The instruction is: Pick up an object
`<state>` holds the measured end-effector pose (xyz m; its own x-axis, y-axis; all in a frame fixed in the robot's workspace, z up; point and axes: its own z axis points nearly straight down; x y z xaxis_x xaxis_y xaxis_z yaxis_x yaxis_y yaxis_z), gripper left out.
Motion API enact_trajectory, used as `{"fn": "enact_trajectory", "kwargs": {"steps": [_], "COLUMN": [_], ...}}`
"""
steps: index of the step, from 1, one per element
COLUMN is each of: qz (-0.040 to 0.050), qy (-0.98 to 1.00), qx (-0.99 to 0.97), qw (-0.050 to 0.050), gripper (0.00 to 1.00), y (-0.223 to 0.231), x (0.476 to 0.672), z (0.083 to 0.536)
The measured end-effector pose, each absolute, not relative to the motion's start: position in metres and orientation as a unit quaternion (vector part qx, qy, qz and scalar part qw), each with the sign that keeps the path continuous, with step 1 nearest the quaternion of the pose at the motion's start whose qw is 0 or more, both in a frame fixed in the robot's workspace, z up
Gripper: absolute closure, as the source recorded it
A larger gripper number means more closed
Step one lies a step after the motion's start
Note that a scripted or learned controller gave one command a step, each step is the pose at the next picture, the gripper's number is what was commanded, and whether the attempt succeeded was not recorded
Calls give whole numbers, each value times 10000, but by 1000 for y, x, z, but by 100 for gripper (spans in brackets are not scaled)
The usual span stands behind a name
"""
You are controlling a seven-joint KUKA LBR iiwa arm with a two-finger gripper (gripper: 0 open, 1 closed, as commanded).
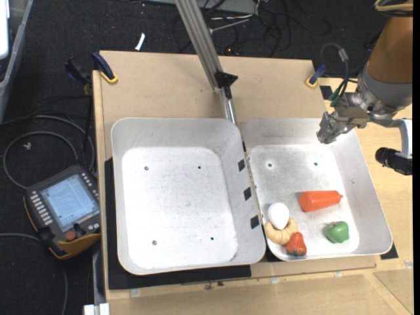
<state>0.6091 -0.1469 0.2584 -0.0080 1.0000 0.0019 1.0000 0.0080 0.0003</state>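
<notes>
Several small objects lie in the right bin (295, 153), toward its near side. An orange carrot-shaped piece (319, 199) rests on its side. A green pepper (337, 231) sits at the near right. A white egg (279, 214) rests against a tan piece (281, 234), with a small red piece (296, 244) just beside them. My gripper (326, 134) hangs over the bin's far right corner, well away from all of these, with nothing visible in it.
The left bin (131, 136) adjoins the right one along a black-taped seam. A slanted metal pole (200, 31) comes down to the bench behind the bins. A teach pendant (62, 205) lies left of the bench. Clamps (105, 71) hold the bench's far corners.
</notes>
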Motion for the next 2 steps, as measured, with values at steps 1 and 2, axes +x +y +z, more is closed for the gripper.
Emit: {"fn": "enact_trajectory", "kwargs": {"steps": [1, 2], "qz": [-7, 5], "qy": [-7098, -7099], "qx": [-7044, -7043], "qw": [6, 18], "gripper": [100, 100], "y": [-97, -43], "x": [604, 592], "z": [263, 246]}}
